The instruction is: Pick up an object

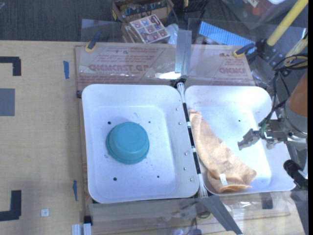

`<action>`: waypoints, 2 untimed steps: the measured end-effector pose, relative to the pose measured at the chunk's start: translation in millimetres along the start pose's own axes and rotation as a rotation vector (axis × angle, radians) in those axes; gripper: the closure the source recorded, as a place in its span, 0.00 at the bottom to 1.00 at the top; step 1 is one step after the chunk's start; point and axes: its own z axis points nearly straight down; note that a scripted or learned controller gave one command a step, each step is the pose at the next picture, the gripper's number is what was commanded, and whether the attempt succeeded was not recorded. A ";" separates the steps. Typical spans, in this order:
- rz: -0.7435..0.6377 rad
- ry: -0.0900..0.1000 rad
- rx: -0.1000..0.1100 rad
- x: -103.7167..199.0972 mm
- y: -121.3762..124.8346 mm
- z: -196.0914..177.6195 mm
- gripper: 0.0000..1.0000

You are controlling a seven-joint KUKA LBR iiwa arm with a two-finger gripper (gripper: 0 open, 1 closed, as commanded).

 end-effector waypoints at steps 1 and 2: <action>-0.005 -0.003 -0.015 46.4 4.7 110.4 0.00; -0.004 -0.003 -0.015 46.2 4.6 110.5 0.00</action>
